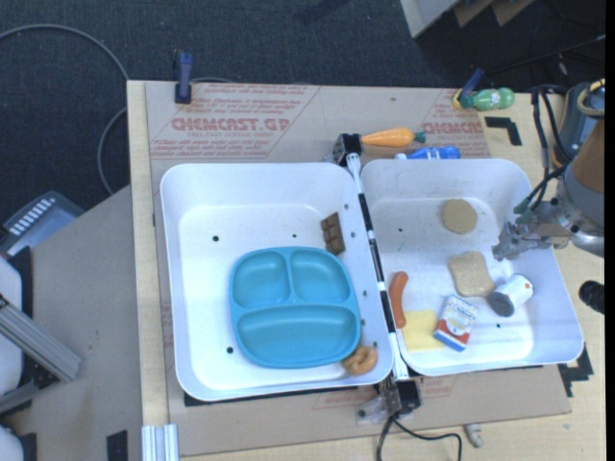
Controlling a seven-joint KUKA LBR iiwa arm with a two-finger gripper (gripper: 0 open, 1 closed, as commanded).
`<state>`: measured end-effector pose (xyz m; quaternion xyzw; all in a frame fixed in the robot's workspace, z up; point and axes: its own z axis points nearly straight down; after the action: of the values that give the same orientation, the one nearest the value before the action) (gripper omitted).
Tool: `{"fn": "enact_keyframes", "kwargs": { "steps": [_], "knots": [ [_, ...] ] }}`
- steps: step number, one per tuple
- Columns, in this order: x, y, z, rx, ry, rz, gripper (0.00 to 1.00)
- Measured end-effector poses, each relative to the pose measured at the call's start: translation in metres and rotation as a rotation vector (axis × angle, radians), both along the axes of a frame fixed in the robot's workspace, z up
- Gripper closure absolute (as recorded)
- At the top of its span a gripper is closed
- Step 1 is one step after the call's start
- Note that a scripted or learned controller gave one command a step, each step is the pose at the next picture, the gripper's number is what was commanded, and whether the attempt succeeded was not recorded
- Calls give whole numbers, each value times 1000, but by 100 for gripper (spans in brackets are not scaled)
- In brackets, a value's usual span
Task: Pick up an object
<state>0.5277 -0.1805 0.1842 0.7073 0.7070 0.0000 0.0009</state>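
Tan bread slice (pixel 472 274) in right bin (pixel 553 339), just left below gripper (pixel 511 247), grip state unclear

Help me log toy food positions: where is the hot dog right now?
The hot dog lies in the right bin, against its left wall, just above the yellow cheese slice.

From here I can read red print on the brown cardboard sheet (pixel 240 123) covering the table: "CHEMCAST GP", near its far edge. The same red lettering near the far right corner is partly hidden. The small red-and-white carton's (pixel 455 323) label is too small to read.
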Motion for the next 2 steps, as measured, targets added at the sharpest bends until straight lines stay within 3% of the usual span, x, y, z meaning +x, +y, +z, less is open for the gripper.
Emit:
{"fn": "enact_keyframes", "kwargs": {
  "steps": [1,2],
  "knots": [
    [0,0,0,0,1,0,0],
    [16,22,-89,2,2,1,0]
  ]
}}
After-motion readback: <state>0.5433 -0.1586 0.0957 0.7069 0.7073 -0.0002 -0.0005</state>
